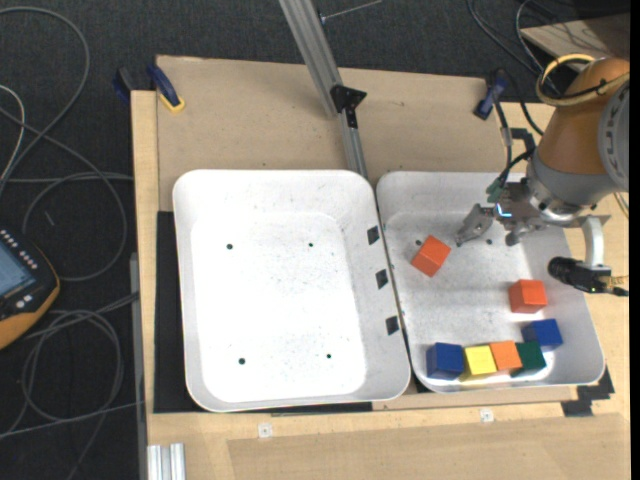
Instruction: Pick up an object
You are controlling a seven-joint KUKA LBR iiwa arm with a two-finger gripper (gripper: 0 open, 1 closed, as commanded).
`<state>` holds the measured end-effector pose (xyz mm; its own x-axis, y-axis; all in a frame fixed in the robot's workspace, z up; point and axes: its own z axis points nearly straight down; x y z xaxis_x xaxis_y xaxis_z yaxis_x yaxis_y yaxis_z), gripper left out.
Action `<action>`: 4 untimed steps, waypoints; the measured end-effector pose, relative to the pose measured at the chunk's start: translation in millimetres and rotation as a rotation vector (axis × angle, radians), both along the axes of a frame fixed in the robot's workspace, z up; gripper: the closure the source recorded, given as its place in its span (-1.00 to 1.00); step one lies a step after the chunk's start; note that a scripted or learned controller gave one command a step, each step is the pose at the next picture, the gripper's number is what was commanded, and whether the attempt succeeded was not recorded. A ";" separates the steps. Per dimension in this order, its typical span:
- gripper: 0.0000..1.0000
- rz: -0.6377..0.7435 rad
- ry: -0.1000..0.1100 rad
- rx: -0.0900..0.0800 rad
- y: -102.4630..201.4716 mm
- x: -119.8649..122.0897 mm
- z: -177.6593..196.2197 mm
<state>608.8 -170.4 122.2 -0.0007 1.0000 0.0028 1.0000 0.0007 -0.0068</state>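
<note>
Seen from above at a slant: two white bins side by side on the tabletop [250, 78], the left bin [190, 268] and the right bin [400, 193] holding every block. Hovering over the far part of the right bin, the jaws [495, 226] at the end of the grey arm [585, 128], spread apart with nothing between them and nothing touched. Just left of them and slightly nearer, a lone orange block [431, 255], tipped on an edge and well apart from the others, so probably the easiest target. Farther right, a second orange block [527, 295] close to the bin's right wall; along the near wall a tight row of blue block [446, 358], yellow block [480, 359], another orange and a green one, with a further blue block [543, 332] just behind. To do the step well: shift left over the lone orange block, turn the wrist so both fingers meet flat faces rather than corners, descend straight until the block sits between them, only then close. Worth avoiding: the crowded row, too cramped against the wall for clean entry.
</note>
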 end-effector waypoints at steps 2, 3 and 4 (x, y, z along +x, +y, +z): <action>1.00 -0.001 -0.008 -0.002 0.5 1.5 -10.6; 1.00 -0.001 -0.015 -0.005 -4.1 -1.5 52.4; 1.00 0.002 -0.017 -0.005 1.6 2.7 116.3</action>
